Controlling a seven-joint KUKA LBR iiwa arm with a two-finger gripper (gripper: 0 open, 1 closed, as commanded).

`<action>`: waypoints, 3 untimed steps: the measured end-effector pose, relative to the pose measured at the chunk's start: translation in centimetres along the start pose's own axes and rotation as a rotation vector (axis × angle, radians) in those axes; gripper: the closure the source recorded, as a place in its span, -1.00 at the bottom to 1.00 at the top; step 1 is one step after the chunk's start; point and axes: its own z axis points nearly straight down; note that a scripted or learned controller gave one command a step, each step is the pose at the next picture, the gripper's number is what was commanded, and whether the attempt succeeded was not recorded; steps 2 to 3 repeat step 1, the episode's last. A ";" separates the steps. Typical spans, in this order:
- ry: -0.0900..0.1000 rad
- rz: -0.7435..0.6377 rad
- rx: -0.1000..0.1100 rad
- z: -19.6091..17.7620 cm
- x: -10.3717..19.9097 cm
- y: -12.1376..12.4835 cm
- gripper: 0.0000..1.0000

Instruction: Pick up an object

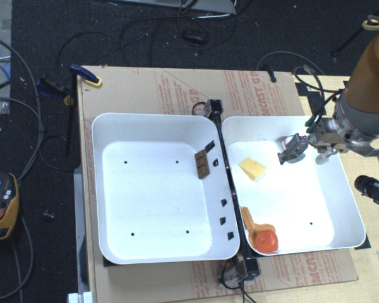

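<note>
Whether my gripper (293, 150) was open or closed, I could not tell. It hung over the right bin (341, 197), with the yellow block (252, 168) near, lower left.

1. You have open floor across most of the left bin (151, 201); only a brown block (202, 165) leans on its right wall.
2. In the right bin (328, 194), the yellow wedge (252, 168) and orange-red toy (263, 235) crowd the left side.
3. The tool (292, 149) hangs over that bin's upper middle.
</note>
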 end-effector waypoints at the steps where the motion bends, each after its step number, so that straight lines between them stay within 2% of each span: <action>1: 0.000 -0.001 0.000 -0.1 -0.7 3.1 -1.00; 3: 0.000 -0.001 0.000 -0.1 -0.7 3.1 -1.00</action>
